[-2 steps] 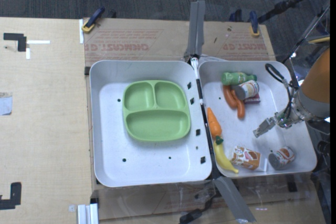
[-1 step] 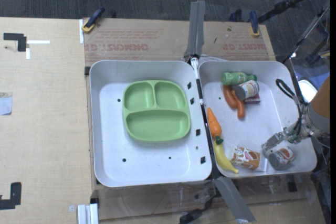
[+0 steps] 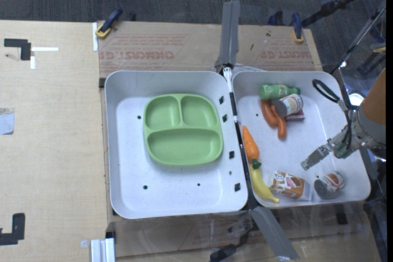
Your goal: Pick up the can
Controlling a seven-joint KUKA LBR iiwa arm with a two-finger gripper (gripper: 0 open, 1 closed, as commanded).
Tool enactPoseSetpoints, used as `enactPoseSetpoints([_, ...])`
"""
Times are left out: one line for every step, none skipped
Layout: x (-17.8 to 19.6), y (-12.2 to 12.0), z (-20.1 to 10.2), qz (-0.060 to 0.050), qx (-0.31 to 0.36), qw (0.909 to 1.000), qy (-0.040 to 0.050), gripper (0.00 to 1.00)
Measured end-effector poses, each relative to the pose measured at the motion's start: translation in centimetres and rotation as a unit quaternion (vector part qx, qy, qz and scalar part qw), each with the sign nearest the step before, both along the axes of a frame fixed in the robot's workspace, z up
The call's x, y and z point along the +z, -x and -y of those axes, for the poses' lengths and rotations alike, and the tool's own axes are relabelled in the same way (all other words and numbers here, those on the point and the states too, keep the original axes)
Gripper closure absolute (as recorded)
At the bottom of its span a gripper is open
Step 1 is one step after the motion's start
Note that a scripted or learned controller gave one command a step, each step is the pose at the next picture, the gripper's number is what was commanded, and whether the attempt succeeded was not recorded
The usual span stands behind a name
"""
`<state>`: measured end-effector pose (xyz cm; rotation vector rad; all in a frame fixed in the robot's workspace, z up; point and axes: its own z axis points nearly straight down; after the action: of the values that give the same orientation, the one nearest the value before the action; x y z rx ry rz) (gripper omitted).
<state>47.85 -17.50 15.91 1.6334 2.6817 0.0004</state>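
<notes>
Surface [image 3: 49,132]: pale wood, seen from above at a slant, carrying two shallow white bins side by side.
Left bin [image 3: 123,193]: a green divided plate [image 3: 183,129] is held at its centre.
Right bin [image 3: 319,126]: several small items are scattered inside.
Can [image 3: 288,105]: found in the upper part of the right bin, lying on its side with its grey end facing the lower left; a green bottle [image 3: 277,91] lies just above it and an orange carrot-like piece [image 3: 272,117] just beside it.
Other items: a carrot [image 3: 250,143] and a banana [image 3: 261,184] are lined along the right bin's left wall; a snack packet [image 3: 288,184] and a round tin [image 3: 330,183] are placed near its lower edge.
Jaws [image 3: 311,159]: seen at the right of the frame, over the right bin (well apart from the can); nothing is seen between them, and whether they are wide or narrow cannot be told.
</notes>
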Motion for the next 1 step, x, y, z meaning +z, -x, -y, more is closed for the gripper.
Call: enactPoseSetpoints([-6.7, 0.06, 4.7, 0.0, 0.036, 0.9994, -0.0001, 0.0])
